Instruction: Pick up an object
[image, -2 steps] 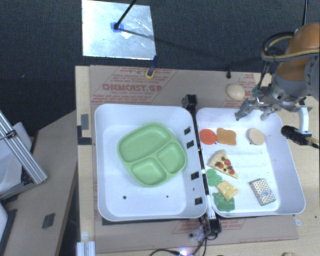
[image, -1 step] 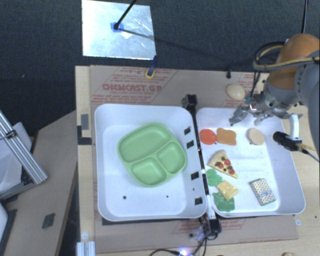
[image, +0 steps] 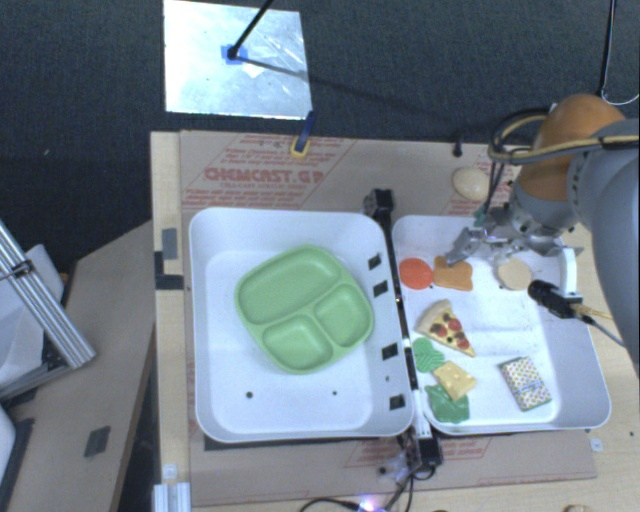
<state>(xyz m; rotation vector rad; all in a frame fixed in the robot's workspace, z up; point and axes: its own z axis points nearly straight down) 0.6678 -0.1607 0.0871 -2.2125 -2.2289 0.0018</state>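
Near the back edge of the right bin (image: 590, 400), my gripper (image: 467, 245) hangs with fingers spread and nothing between them, just above the orange biscuit (image: 452, 275) beside the red disc (image: 416, 272); pick not yet made, closing and lifting remain.

I see a green divided tray (image: 305, 310) lying in the left bin (image: 215, 400), on a cardboard sheet (image: 270, 170).
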